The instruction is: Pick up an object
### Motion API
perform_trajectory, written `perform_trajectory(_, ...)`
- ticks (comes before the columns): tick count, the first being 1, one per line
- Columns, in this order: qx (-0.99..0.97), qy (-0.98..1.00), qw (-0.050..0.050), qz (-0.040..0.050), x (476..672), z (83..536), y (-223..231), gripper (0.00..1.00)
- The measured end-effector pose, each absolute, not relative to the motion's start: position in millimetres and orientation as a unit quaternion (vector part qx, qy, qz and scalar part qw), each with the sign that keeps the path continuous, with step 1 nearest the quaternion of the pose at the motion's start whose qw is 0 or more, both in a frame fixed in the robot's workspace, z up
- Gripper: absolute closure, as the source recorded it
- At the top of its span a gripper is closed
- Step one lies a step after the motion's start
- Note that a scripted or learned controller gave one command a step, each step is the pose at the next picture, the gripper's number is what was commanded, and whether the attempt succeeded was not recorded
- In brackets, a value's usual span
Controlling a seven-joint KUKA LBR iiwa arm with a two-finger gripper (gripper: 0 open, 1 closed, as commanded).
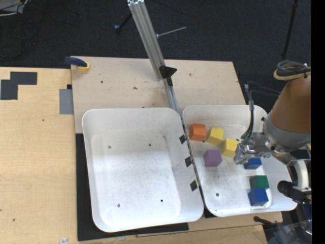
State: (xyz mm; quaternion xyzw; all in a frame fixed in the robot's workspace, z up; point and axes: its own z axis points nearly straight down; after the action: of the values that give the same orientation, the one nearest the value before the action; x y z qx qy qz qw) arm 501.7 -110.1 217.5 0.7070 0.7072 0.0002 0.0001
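The grey arm's metal gripper [246, 152] is covering part of a blue foam cube [252, 162] just beside the yellow foam cube [230, 146]; its fingertips are looking too small to read.

A pale wooden counter [35, 161] fills the left and centre, with a lighter board [127, 83] laid on top toward the back and dark grey and black patches [18, 83] near its left edge. Behind it lies dark carpeted floor [76, 19] with loose cables [12, 1] in the far left corner. A slanted aluminium rail [147, 34] rises over the board, and a blue and yellow clamp [77, 62] grips its back left corner.
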Motion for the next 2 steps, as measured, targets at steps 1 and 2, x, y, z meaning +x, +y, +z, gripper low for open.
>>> perform_trajectory(1,0.706,0.709,-0.001,0.0007,530.9,229.8,-66.5,1.00)
perform_trajectory(2,0.706,0.709,-0.001,-0.0005,558.0,227.9,-11.3,1.00)
